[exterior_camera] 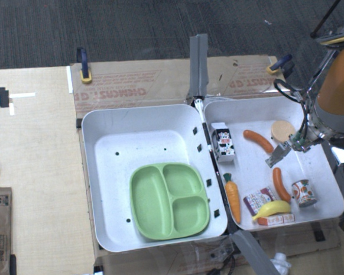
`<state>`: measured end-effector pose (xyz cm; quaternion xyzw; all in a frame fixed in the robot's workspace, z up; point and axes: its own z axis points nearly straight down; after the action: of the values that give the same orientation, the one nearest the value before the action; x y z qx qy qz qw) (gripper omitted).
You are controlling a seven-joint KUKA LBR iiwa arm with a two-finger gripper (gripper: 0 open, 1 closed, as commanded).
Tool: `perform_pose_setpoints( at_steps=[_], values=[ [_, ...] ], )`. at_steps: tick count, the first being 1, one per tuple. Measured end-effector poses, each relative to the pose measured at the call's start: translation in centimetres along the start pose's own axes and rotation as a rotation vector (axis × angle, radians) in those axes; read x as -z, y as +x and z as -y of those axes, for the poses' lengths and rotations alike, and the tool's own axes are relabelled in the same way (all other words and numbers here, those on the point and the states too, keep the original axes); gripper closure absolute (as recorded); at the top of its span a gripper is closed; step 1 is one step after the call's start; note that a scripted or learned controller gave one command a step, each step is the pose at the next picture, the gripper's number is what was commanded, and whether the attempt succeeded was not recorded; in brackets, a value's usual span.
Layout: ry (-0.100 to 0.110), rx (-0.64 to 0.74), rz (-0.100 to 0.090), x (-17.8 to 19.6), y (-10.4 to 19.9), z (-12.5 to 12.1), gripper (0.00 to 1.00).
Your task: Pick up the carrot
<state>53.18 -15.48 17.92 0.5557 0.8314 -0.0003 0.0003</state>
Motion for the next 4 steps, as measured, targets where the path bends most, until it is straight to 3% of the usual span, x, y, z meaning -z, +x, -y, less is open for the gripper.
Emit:
perform_pose_setpoints(
  at_steps=[1, 2, 3, 4],
  values=[
    [0.002, -0.059, -0.002, -7.0, 3.9, -3.9, 0.00],
    [0.002, -0.062, -0.001, -6.1, 3.8, -3.8, 1.00],
    [0.002, -0.065, 0.000, -5.2, 3.7, -3.8, 1.00],
    [0.000, -0.017, 0.000, 1.2, 9.8, -1.9, 1.00]
  ],
)
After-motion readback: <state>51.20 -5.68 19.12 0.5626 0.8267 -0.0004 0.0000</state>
